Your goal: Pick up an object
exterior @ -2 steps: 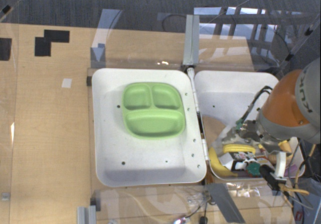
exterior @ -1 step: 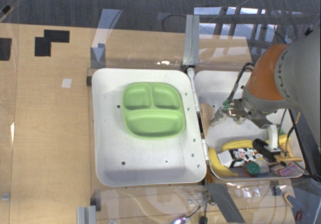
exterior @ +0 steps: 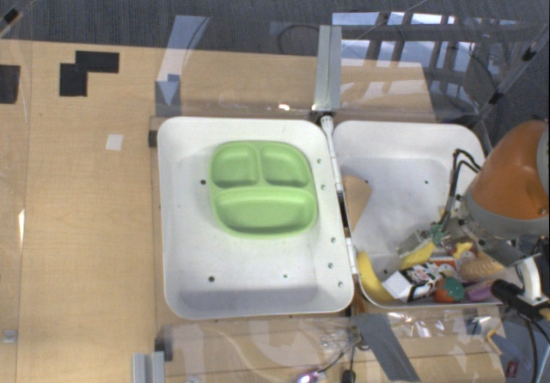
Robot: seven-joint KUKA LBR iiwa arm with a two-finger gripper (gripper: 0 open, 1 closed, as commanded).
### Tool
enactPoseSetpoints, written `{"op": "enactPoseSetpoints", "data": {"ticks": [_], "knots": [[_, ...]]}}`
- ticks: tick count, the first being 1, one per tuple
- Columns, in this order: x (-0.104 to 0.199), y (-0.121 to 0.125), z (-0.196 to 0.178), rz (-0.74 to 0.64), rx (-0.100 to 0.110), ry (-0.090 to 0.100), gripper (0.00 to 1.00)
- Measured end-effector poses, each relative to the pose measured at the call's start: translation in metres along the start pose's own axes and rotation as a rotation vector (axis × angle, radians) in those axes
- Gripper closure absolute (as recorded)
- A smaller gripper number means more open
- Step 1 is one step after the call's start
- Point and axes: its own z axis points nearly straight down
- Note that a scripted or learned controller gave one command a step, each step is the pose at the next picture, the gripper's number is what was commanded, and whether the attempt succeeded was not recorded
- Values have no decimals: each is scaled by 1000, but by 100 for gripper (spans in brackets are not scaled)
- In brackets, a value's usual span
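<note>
Toy pile [exterior: 430,274] sits in right bin's [exterior: 395,149] near corner, banana [exterior: 368,276] at its left edge. Gripper [exterior: 449,231] is low over pile; can't tell grip state. Best go straight down on one exposed item, away from bin wall. Green divided plate [exterior: 262,186] lies in left bin [exterior: 185,227].

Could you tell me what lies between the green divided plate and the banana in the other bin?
In the camera view, the bins' adjoining rims lie between the green plate and banana.

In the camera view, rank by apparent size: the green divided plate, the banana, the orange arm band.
1. green divided plate
2. orange arm band, though it sits nearer the camera and is cut off by the frame
3. banana, partly hidden
</note>
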Motion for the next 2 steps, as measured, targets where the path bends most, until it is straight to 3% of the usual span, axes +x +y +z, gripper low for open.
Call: {"op": "enactPoseSetpoints", "data": {"ticks": [1,2], "knots": [[4,5,-9,-6,-5,5,100],[104,26,-127,-19,14,7,100]]}}
